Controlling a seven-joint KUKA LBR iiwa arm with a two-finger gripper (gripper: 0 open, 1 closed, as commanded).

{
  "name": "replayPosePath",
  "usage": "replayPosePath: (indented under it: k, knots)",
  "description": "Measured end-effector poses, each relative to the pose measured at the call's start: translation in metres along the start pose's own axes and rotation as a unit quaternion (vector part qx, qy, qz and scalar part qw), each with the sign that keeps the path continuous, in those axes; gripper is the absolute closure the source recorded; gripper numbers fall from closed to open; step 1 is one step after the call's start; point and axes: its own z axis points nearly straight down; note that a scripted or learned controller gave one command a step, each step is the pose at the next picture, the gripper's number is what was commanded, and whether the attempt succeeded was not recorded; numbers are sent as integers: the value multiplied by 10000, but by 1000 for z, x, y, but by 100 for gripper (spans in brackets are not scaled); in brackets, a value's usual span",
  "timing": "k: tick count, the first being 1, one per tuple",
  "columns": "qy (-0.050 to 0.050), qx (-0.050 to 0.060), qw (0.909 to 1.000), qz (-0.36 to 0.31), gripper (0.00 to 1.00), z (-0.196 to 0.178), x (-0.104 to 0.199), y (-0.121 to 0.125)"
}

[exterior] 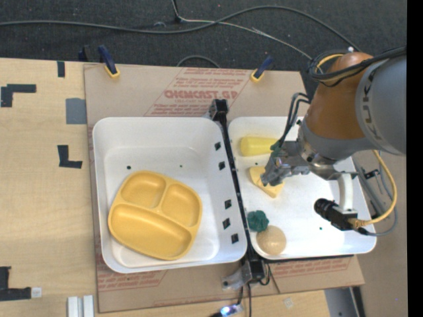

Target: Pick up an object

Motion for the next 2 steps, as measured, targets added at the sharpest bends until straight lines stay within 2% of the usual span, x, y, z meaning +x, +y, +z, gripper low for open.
replayPosePath:
  k: [1,2]
  knots:
    - [-1,2,10000,-3,100,8,58,-9]
    - [-3,-5,10000,-7,100,6,113,-3]
